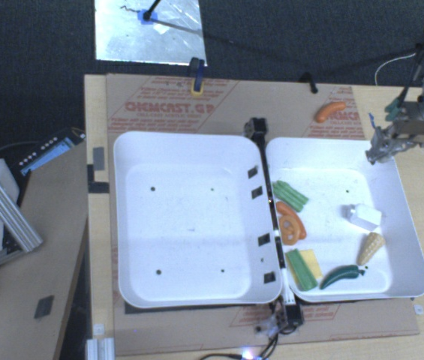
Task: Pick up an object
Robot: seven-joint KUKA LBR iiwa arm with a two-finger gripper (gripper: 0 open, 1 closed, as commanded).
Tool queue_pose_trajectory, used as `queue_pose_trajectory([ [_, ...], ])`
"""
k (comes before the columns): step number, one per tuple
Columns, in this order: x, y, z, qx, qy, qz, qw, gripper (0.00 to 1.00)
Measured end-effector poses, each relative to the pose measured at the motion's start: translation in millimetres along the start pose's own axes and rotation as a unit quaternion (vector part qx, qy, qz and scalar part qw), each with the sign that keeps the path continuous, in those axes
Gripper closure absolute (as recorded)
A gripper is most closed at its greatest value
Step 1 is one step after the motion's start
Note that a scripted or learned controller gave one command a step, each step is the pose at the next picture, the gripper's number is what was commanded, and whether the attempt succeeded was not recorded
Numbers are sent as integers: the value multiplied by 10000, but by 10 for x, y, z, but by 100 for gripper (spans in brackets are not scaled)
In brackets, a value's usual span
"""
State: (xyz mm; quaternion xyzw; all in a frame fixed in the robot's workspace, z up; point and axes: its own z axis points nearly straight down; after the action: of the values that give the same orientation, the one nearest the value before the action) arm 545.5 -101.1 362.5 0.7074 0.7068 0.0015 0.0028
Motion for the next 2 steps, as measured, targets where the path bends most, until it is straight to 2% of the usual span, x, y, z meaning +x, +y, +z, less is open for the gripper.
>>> queue_pose_trajectory([
  [1,333,-581,-886,-34,11,-37,10000,100],
  [2,-297,-587,-852,7,-6,15,10000,100],
])
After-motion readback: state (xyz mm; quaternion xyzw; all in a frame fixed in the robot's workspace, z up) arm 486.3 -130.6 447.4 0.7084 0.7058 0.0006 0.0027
